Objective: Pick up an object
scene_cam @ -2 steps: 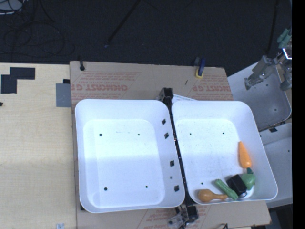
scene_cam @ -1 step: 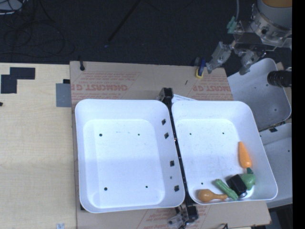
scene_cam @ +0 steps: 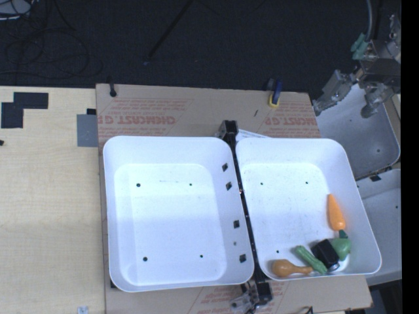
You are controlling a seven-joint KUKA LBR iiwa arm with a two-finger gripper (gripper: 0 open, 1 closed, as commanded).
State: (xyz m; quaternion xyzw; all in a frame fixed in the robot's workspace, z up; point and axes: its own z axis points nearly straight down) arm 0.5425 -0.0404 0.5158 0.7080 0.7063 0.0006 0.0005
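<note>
gripper point(scene_cam: 366, 90), upper right of frame, partly cut off; cannot tell its state. toys point(scene_cam: 321, 254) crowd right bin point(scene_cam: 288, 150) lower right corner. left bin point(scene_cam: 163, 146) bare.

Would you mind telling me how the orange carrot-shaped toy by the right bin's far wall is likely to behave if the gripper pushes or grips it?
The orange carrot toy looks smooth and tapered, so it may roll or slip from a pinch. It lies against the right bin's sloped wall, which probably leaves the fingers little room.
</note>
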